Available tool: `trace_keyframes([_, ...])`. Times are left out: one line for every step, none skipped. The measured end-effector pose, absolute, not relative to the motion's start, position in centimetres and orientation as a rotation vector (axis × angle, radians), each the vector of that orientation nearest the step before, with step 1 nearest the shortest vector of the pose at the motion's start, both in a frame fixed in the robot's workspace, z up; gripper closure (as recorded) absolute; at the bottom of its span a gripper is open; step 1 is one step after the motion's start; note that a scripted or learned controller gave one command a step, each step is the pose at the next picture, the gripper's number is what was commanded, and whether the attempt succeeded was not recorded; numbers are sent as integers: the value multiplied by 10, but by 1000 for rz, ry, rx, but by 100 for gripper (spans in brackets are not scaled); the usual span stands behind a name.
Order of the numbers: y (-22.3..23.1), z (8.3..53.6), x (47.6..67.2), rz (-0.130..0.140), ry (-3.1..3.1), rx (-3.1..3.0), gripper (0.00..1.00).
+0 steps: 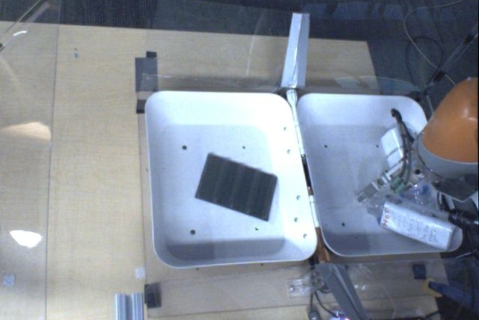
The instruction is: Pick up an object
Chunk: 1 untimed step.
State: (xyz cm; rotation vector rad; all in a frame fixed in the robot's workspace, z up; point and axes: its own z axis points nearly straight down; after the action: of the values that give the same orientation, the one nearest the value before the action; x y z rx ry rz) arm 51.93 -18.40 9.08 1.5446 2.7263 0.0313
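A dark grey ribbed rectangular pad [236,186] lies flat and slightly turned in the middle of the left bin [168,161]. In the right bin [333,161], a white oblong pack with red print [416,225] rests near the front right corner. A small white object [391,140] sits further back by the arm. My gripper [376,191] reaches in from the right under the orange wrist band [453,124]. It hangs low over the right bin's floor, just left of the white pack, with clear plastic beside it.
A metal divider strip [296,53] runs back from the seam between the bins. Cables [441,49] hang at the far right. Clear sheeting covers the wooden bench [75,161] on the left. Clamps and brackets [329,288] stick out along the front edge.
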Motion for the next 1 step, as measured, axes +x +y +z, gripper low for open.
trace_keyframes([-186, 103, 522, 29, 2713, 1541, 100])
